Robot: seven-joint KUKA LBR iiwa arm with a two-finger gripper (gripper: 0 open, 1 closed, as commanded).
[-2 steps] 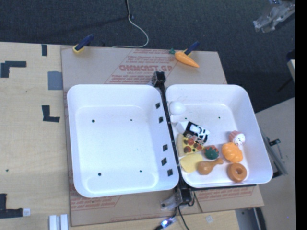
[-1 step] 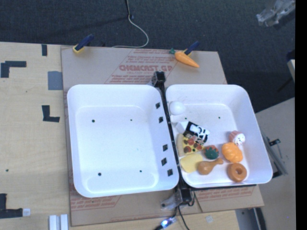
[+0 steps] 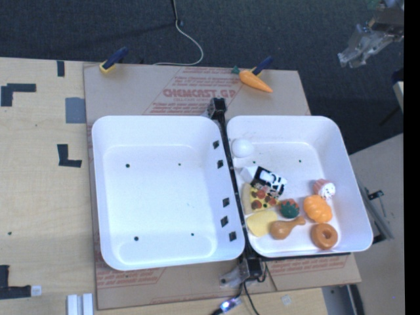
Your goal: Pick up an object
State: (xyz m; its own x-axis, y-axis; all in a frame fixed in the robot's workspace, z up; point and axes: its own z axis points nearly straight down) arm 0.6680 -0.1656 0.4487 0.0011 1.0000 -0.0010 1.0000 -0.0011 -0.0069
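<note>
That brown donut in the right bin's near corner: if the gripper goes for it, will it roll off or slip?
The donut lies flat, so it probably won't roll when nudged. Its glossy, rounded rim looks like hard plastic, so fingers may slide off. It sits close to the right bin wall and beside the orange fruit, which likely leaves little room around it.

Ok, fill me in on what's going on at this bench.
The gripper is up at the far right corner, off the bins and away from the toys. Nothing has been picked up yet. The right bin holds toy food, including a doughnut, a drumstick and a pizza slice. A toy carrot lies on the cardboard behind the bins.
</note>
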